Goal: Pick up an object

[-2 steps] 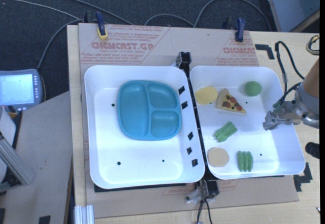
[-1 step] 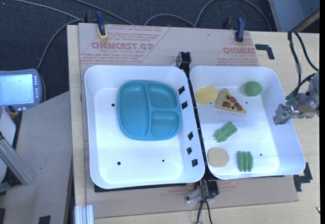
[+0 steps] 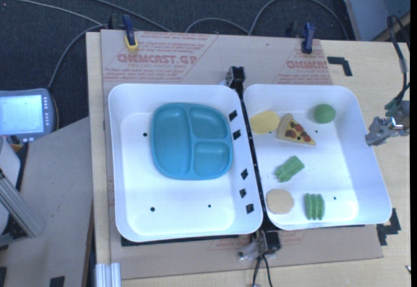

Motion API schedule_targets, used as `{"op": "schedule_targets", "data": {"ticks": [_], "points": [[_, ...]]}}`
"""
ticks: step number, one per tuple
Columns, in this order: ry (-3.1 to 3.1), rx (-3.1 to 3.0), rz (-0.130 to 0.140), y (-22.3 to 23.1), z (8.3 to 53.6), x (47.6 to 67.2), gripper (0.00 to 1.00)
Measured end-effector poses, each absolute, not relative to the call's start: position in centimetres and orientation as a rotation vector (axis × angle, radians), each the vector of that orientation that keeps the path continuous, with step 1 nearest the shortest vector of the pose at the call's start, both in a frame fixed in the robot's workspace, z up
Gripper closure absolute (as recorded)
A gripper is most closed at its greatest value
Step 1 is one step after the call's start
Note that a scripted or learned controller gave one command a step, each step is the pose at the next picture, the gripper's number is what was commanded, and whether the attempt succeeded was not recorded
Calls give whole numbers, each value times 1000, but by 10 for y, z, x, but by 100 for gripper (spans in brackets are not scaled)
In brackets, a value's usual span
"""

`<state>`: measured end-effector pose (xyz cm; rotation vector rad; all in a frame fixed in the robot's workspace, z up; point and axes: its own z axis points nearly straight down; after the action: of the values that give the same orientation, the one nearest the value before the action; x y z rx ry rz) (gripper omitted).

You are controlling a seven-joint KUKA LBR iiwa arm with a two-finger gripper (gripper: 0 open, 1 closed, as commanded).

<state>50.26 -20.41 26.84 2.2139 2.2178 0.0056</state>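
The right bin (image 3: pixel 365 168) holds several toy foods: a yellow round piece (image 3: pixel 264 122), a pizza slice (image 3: pixel 296 130), a green ball (image 3: pixel 324 112), a leafy green piece (image 3: pixel 288 168), a tan round cookie (image 3: pixel 280 201) and a ribbed green pod (image 3: pixel 315 206). My gripper (image 3: pixel 382 129) shows as a small grey metal part at the far right, just past the right bin's right rim and level with the pizza slice. It is well apart from every object and nothing is seen in it.
The left bin (image 3: pixel 124 168) carries a blue divided plate (image 3: pixel 192 141). A black divider with clips (image 3: pixel 242 142) runs between the bins. Two clamps (image 3: pixel 130 38) hold the board at its far edge. A pendant screen (image 3: pixel 25 113) lies off the bench at left.
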Motion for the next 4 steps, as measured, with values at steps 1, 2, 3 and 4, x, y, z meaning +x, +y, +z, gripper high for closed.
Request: {"op": "schedule_targets", "data": {"ticks": [1, 2, 3, 4], "points": [[2231, 2218, 0, -155, 252, 519, 100], [2229, 2214, 3, -104, 242, 549, 100], [2228, 2213, 4, -55, 248, 572, 100], [2229, 2214, 4, -4, 239, 598, 100]]}}
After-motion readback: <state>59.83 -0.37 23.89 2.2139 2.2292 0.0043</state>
